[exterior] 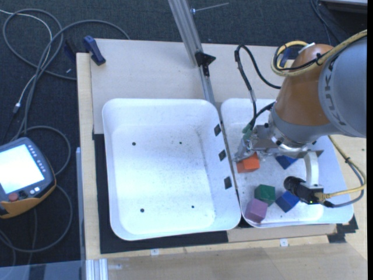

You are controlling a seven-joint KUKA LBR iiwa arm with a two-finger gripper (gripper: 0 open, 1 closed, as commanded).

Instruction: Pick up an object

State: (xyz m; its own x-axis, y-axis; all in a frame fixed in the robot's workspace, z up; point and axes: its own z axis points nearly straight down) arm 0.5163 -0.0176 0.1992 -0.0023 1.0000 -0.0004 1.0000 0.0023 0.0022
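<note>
In the right bin (333, 156), near its left wall, the gripper (247, 152) hangs low over an orange block (250, 164), and how far its tool is spread I cannot tell. Toward the bin's front edge lie a green block (266, 192), a pink block (256, 210) and a blue block (287, 201), close together. Another blue block (285, 161) sits half hidden under the arm (315, 92).
</note>
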